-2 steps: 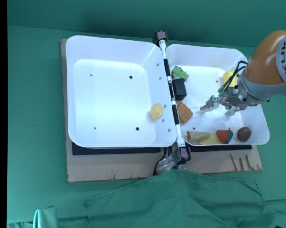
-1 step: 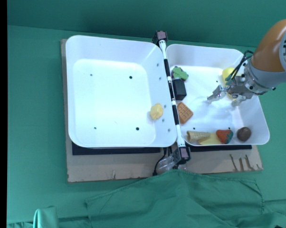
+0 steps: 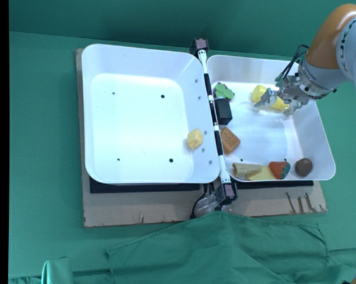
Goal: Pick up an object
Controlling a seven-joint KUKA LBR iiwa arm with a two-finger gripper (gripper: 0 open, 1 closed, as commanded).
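Observation:
My gripper (image 3: 275, 105) hangs over the far part of the right bin (image 3: 320, 141). It is open, its two fingers spread wide. A small yellow piece (image 3: 279, 104) lies between the fingers; I cannot tell whether they touch it. A second yellow piece (image 3: 259, 92) sits just left of the left finger. The grey arm with its orange band (image 3: 332, 34) comes in from the upper right.
The right bin also holds a green toy (image 3: 223, 90), a black block (image 3: 223, 110), an orange cracker (image 3: 229, 139), a cone (image 3: 246, 169), a yellow wedge (image 3: 262, 174), a strawberry (image 3: 279, 169) and a brown ball (image 3: 303, 166). A yellow lump (image 3: 194, 139) lies in the left bin (image 3: 107, 58).

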